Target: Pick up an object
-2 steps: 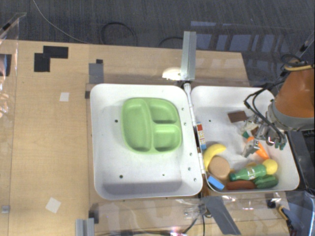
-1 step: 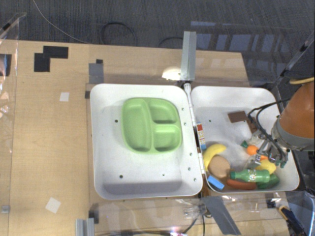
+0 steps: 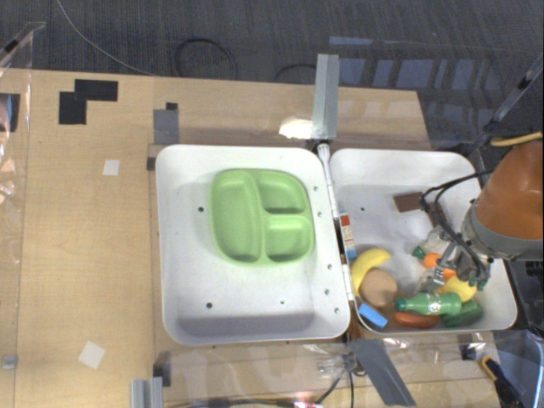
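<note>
Looking down on the bench [image 3: 76, 253]: two white bins side by side. Left bin [image 3: 183, 313] holds a green divided plate [image 3: 259, 215], lying flat near its middle. Right bin [image 3: 374, 177] holds a pile of toy food at its near edge: yellow banana [image 3: 367, 263], brown roundish piece [image 3: 379, 287], small blue block [image 3: 371, 315], green bottle-like item [image 3: 438, 305] lying over a red piece [image 3: 414, 319]. Gripper [image 3: 449, 264] sits low over the right end of that pile, just above the green item, beside small orange and yellow pieces. Cannot tell how the jaws stand, or whether anything is gripped.
</note>
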You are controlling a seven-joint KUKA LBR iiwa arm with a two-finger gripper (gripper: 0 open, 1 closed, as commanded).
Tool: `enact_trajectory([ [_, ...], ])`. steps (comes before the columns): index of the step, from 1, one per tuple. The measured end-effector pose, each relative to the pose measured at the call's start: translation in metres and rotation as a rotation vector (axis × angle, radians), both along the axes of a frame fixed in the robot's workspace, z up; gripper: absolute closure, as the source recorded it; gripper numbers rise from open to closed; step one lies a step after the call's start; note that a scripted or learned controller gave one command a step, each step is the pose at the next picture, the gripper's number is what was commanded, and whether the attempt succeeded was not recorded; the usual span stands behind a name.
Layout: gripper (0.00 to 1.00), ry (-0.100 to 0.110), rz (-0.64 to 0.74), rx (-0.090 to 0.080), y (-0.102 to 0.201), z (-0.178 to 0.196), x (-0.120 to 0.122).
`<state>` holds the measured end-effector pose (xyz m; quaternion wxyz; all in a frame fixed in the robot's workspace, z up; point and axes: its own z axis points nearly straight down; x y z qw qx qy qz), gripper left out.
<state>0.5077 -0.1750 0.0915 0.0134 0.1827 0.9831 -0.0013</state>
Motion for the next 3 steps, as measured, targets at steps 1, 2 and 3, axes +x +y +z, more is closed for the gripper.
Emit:
enact_trajectory([
  [1,0.0,0.004,0.104,0.0,0.055,0.0,-0.014],
  [2,0.0,0.012,0.233,0.0,0.006,-0.002,0.09],
  [3,0.0,0.012,0.141,0.003,0.006,-0.002,0.045],
])
